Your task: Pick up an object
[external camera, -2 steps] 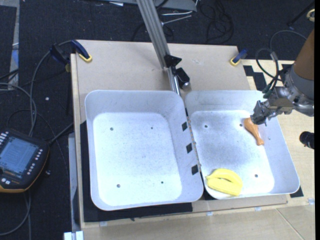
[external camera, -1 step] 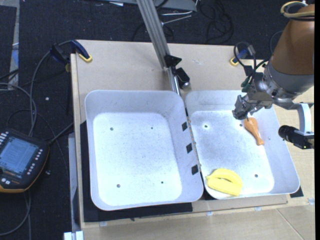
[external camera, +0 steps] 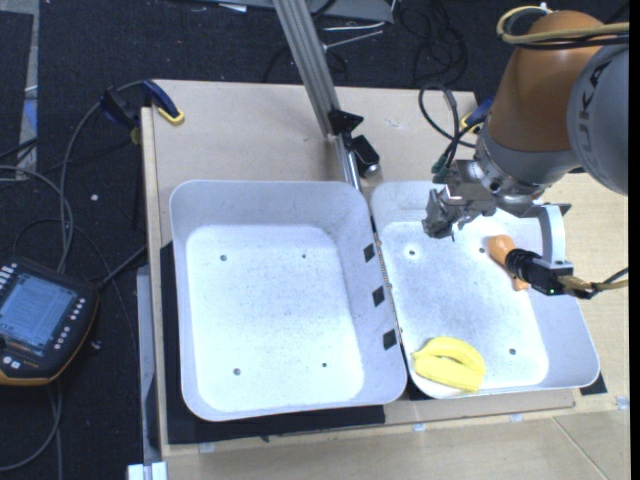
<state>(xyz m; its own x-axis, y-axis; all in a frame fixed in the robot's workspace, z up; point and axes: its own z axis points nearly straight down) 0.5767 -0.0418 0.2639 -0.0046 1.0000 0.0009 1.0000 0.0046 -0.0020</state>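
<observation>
The grey arm with its orange band reaches in over the far right corner of the bench; its pincer hangs above the far left part of the right bin, close to that bin's far wall; from this slant I cannot tell whether the pincer is wide or narrow, and nothing is visibly held in it. Two things lie in the right bin; a yellow, banana-shaped object sits at the near edge, toward the near left corner, lying partly up the sloping wall; a small orange object lies toward the bin's right side, nearer the far edge, partly covered by robot hardware, and just to the right of the pincer but apart from it. The left bin sits touching the right bin along their shared edge; a blue and yellow clamp grips the bench's far left corner; a slanted metal rail rises from the far edge, between the bins.
</observation>
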